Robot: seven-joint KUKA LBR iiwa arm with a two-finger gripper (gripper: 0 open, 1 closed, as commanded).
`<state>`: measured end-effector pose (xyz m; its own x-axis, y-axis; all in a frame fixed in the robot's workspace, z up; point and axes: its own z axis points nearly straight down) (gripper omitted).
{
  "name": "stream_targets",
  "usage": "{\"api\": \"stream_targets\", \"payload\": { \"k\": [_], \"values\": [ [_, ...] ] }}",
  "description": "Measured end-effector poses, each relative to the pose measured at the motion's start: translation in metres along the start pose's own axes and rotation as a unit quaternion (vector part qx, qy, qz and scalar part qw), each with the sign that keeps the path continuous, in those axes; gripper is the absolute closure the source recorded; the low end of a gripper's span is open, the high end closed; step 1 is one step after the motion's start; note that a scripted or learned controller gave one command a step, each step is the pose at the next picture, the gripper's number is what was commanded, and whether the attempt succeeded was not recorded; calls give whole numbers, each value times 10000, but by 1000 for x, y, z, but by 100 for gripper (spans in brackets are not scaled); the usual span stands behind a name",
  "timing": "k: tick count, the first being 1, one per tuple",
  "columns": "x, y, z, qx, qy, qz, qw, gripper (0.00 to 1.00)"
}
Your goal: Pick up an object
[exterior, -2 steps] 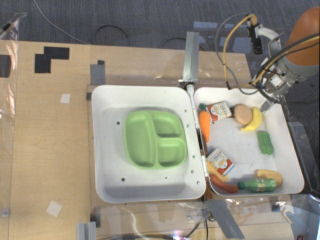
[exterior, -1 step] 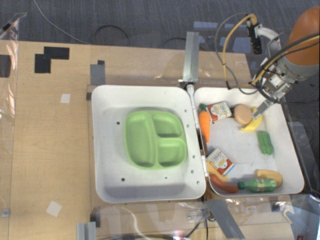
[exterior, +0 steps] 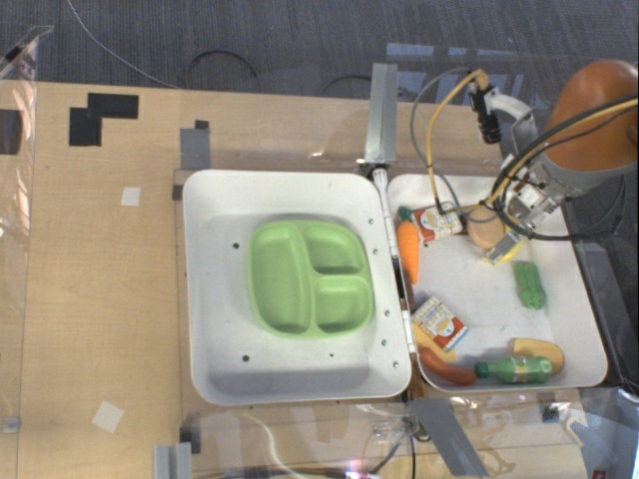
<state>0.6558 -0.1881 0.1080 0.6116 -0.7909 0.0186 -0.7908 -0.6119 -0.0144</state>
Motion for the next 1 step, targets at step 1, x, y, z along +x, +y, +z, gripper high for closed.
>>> {"api": "stream_targets", "payload": {
  "k": [1],
  "values": [
    [-28, 46, 18, -37, -65, 20, 10000, 0]
  ]
}}
